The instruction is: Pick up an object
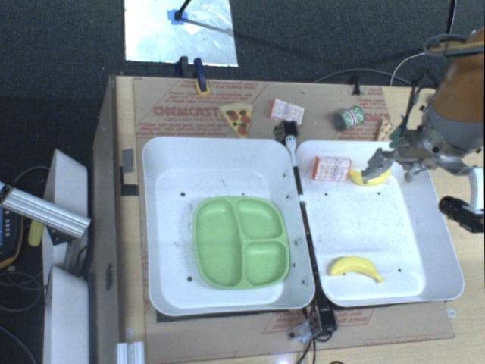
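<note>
Reaching in from the right of the frame, the gripper [377, 169] sits low over the upper part of the right bin [424, 226], touching a yellow banana piece [373, 177]; whether it grips it I cannot tell. A second banana [355, 267] lies lower right; a green tray [241, 241] fills the left bin [163, 203].
</note>
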Controlling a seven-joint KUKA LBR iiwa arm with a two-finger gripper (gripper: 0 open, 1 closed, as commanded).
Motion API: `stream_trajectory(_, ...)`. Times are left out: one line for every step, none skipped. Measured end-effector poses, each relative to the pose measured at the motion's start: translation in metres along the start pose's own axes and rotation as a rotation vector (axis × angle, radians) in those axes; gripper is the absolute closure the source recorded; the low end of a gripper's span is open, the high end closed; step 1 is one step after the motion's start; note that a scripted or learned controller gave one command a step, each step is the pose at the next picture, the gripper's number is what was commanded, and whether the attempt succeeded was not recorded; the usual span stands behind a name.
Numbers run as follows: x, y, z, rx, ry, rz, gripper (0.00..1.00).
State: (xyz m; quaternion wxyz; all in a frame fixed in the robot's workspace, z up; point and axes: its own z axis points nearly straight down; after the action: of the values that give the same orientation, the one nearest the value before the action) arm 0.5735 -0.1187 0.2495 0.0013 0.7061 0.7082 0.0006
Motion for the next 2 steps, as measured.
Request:
stream_trajectory(-0.035,0.039,0.11,0.004,0.001,0.001,0.0)
stream_trajectory(-0.087,0.073,0.166,0.004,0.0,0.001,0.0)
